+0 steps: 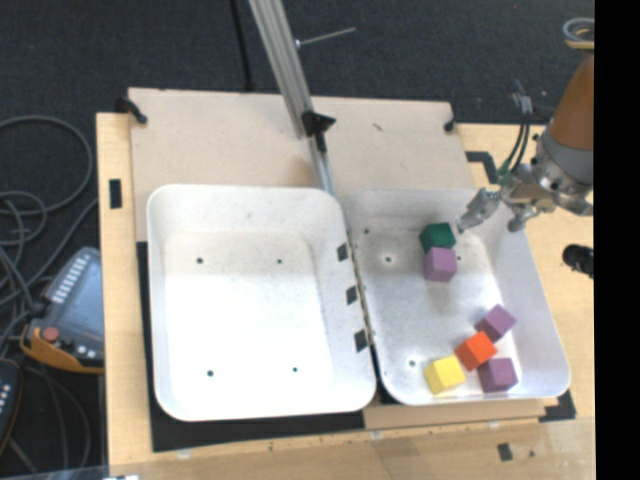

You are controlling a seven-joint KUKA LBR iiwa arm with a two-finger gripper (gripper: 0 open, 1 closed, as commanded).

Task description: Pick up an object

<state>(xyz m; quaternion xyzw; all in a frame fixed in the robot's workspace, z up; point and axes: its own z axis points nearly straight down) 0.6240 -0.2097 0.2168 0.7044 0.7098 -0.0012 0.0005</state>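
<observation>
End effector (497, 208) hangs over the far rim of the right bin (530, 268), fingers apart and holding nothing, probably lining up on the green cube (437, 236) just left of it.

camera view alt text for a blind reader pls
The arm's gripper hovers over the right bin's far edge, near a green block touching a purple block. Yellow, orange and two more purple blocks cluster at the near corner.

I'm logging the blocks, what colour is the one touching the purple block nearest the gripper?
Dark green, seen in the camera view.
</observation>
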